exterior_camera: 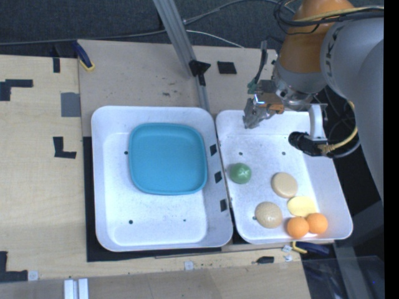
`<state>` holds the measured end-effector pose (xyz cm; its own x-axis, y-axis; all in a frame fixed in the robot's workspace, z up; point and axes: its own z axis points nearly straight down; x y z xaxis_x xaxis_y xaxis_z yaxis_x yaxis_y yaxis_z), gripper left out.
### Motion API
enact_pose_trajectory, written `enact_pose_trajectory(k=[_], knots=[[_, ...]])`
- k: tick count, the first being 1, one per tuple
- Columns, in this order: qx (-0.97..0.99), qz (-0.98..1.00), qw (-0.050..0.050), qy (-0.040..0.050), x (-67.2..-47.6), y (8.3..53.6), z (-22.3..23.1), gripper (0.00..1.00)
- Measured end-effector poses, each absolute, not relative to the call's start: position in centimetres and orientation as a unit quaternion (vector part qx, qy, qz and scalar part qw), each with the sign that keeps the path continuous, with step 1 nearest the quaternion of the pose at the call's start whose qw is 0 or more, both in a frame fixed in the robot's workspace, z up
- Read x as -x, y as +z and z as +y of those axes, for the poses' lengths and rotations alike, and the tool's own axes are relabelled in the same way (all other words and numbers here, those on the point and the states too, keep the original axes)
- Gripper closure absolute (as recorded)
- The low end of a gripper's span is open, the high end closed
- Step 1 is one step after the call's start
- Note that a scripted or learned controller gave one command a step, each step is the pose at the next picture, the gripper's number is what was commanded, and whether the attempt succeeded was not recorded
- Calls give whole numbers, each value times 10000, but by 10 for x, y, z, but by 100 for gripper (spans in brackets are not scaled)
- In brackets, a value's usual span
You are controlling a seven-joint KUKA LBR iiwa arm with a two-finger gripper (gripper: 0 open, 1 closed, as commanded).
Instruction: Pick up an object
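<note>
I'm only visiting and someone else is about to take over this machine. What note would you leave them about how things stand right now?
Gripper: over the far end of the right bin, nothing seen between its fingers.
Right bin: green ball near its left wall; two beige discs, a yellow piece and two orange balls at the near right.
Left bin: blue plate.
Done: nothing picked up yet.
Left: lower onto one object, grip, lift.

gripper [254,118] over right bin [324,185], blue plate [167,158] left
</note>
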<state>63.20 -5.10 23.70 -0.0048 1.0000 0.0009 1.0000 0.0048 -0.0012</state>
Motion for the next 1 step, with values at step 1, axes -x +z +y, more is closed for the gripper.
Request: enact_pose_trajectory(k=[1], knots=[[7059, -7083, 6, 2, -631, 227, -4, 100]])
